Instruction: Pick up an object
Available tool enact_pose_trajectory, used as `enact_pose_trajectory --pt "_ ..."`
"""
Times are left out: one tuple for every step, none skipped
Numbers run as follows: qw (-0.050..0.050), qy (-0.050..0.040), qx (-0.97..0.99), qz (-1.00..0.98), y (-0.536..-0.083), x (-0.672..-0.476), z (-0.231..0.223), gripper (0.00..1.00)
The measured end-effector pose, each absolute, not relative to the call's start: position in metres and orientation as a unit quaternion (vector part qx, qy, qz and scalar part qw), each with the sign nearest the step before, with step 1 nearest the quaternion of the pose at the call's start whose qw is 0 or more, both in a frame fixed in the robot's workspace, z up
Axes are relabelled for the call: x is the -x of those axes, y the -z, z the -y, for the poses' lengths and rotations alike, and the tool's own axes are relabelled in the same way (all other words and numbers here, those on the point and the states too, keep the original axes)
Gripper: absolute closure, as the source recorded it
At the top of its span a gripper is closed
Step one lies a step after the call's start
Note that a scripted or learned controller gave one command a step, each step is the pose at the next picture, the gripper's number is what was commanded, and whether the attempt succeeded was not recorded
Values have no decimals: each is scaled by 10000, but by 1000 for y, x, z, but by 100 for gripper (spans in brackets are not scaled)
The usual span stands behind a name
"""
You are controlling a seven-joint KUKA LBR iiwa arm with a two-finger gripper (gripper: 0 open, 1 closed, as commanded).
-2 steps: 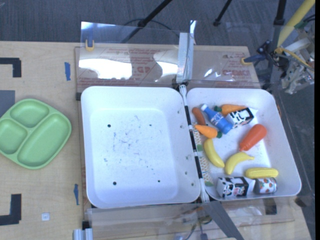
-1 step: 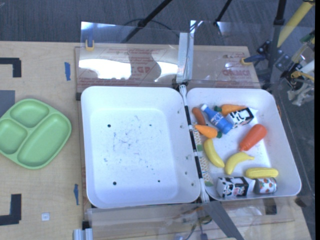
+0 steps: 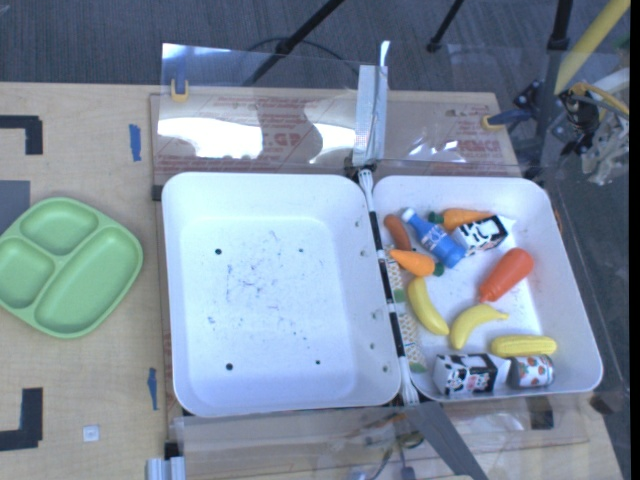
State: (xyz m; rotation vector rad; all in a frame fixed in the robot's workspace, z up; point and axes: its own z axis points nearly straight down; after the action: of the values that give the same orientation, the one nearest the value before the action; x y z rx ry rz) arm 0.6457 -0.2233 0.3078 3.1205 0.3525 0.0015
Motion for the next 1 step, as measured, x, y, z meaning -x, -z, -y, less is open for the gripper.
enact_pose_trajectory --pt "3 -2 -9948 -1021 -358 -654 223 100"
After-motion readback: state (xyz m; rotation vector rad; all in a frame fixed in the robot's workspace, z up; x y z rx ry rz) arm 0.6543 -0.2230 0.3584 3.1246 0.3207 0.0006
